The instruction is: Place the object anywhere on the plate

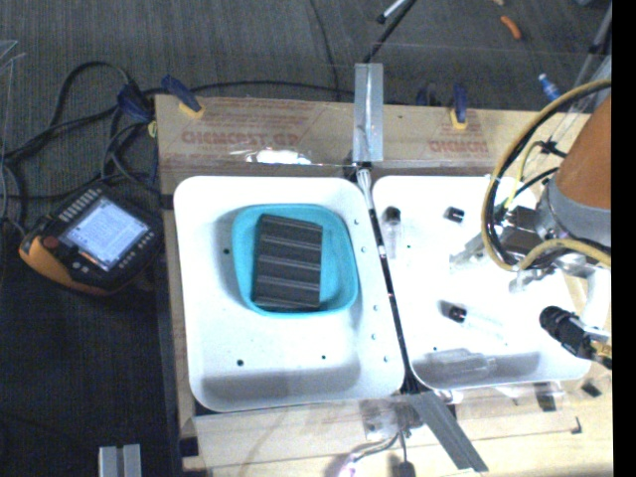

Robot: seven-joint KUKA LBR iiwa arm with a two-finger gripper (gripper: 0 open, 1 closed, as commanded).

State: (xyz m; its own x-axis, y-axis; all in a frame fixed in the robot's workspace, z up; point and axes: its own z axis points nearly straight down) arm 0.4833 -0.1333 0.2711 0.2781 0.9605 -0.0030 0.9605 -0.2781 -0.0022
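1. the dark ribbed block (pixel 288 261) lies flat on the blue plate (pixel 343 266) in the left bin (pixel 199 296), fully within the rim.
2. my gripper (pixel 542 251) hangs over the right bin (pixel 437 266), well apart from the plate; i cannot tell its state.
3. judgement: placement looks done; nothing left but to clear away.

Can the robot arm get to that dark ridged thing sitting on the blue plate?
Probably yes. The dark ridged block lies flat on the blue plate in the left bin, with nothing over it. The arm is over the right bin, so it would cross the divider.
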